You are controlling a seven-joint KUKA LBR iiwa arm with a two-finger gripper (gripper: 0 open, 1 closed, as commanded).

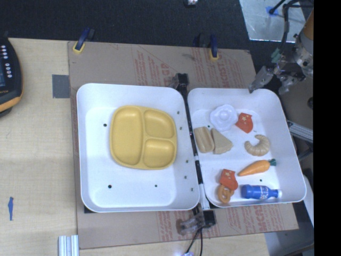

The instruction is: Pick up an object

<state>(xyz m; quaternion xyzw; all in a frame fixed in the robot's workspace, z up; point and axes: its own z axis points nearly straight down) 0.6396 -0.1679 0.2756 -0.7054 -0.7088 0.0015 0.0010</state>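
My gripper (270,81) hangs at the upper right, just beyond the far rim of the right bin (287,137). Its two fingers stand apart, open, with nothing between them. In the right bin lie a white lid-like piece (222,116), a red chunk (244,122), a croissant (258,145), two bread slices (203,139) (221,142), a carrot (254,167), a red strawberry-like piece (228,178), a pretzel (224,194) and a blue bottle (259,192). The gripper touches none of them.
The left bin (90,143) holds a yellow divided plate (143,137). Both bins rest on a cardboard sheet (133,63) held by clamps at the far edge. A black and orange handset (6,71) lies at the far left of the bench.
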